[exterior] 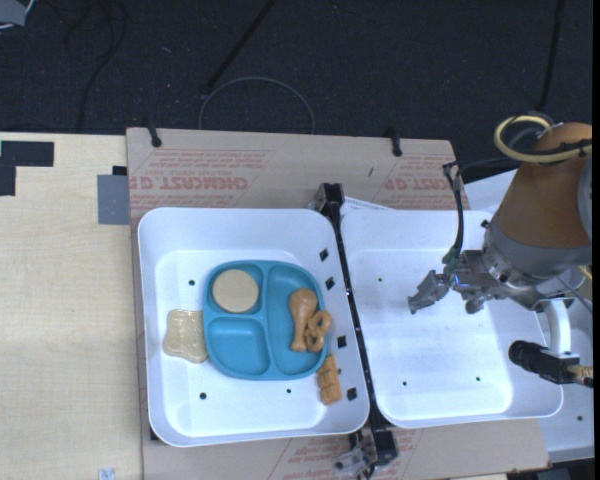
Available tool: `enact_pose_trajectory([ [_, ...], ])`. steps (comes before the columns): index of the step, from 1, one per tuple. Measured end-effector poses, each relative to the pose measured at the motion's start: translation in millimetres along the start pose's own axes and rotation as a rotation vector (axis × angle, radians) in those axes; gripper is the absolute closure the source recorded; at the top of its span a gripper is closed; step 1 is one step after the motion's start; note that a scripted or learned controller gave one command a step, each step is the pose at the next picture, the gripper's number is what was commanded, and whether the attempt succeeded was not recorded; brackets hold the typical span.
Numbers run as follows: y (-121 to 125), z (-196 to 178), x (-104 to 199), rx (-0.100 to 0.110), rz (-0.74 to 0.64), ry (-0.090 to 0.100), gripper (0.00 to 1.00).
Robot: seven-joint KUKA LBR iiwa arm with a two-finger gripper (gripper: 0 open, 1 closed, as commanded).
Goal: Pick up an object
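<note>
Gripper [448,296] over the right bin [450,398] — I see its fingers spread, nothing between them.
Objects sit in the left bin [170,248]: blue tray [250,353] with round cookie [235,290] and pretzel [308,320] — pale biscuit [185,335] touching its left edge.

We see two bins side by side on the counter [50,298]. In the left bin [170,238] sits a divided tray [242,353] (a round piece [234,290] and a pretzel [308,320] lie in it). The hand [450,296] hangs over the right bin [430,388].
</note>
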State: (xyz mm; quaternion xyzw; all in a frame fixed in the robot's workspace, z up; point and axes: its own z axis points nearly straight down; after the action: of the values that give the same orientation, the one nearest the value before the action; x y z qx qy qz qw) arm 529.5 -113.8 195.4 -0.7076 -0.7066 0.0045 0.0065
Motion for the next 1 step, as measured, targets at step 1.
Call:
enact_pose_trajectory([
  [1, 2.7, -5.8, -0.2, -0.012, -0.002, -0.001, 0.00],
])
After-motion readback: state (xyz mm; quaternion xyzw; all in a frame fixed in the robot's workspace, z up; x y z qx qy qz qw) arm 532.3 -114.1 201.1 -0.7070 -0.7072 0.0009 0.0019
